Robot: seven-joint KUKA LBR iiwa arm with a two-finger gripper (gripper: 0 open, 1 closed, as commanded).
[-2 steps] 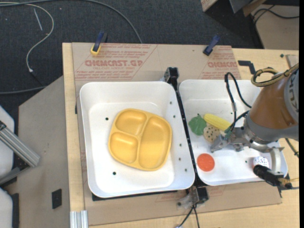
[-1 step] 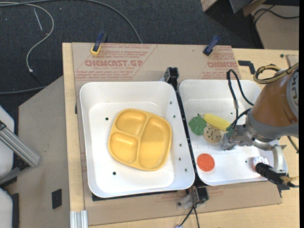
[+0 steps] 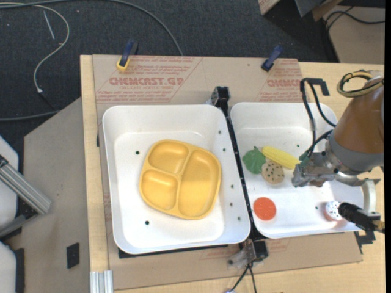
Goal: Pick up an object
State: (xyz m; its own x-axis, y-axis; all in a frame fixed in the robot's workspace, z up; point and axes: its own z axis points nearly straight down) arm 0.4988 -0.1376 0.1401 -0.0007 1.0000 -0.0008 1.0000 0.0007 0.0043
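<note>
In the right bin (image 3: pixel 287 118) you see a yellow corn cob (image 3: pixel 280 157) near the middle, touching a green leafy piece (image 3: pixel 253 160) and a speckled cookie (image 3: pixel 272 173). An orange disc (image 3: pixel 264 208) lies toward the front edge. The gripper (image 3: pixel 303 177) hangs just right of the cookie; its grip you cannot tell.

Dark carpet (image 3: pixel 91 23) under my bench, grey cable (image 3: pixel 104 3) looping across it, cardboard sheet (image 3: pixel 183 72) (red lettering) held by blue clamps (image 3: pixel 126 54), even overhead light.
</note>
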